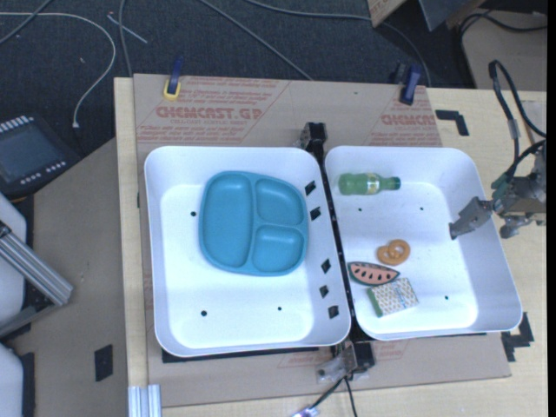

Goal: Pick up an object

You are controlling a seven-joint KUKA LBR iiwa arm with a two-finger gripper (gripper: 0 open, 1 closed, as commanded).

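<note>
camera view: pretzel (393,252) beside watermelon slice (373,274)

Two white bins (174,233) side by side on cardboard-topped bench (261,111); cables (78,24) beyond.

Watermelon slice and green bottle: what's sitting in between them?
In the camera view, the pretzel lies between the green bottle and the watermelon slice, in the right bin.
</note>
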